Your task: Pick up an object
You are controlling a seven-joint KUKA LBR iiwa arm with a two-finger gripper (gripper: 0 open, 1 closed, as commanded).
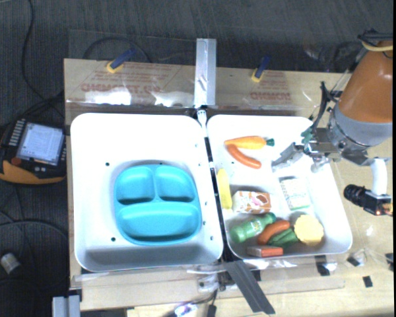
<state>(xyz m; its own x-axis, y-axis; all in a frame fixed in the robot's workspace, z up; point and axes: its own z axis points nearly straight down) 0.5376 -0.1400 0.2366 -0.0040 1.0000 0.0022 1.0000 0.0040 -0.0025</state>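
The right bin holds several toy foods. An orange carrot with a green tip and a red sausage lie at its far left. A yellow corn cob lies along the left wall, beside a small printed carton. A white packet is in the middle. At the near side are a green bottle, an orange-red pepper and a yellow round piece. My gripper hangs over the bin's far right, just above the white packet, open with nothing between its fingers.
The left bin holds a blue divided plate. A metal post stands behind the divider between the bins. A handheld device lies on the floor at left. The arm's orange band is at the right edge.
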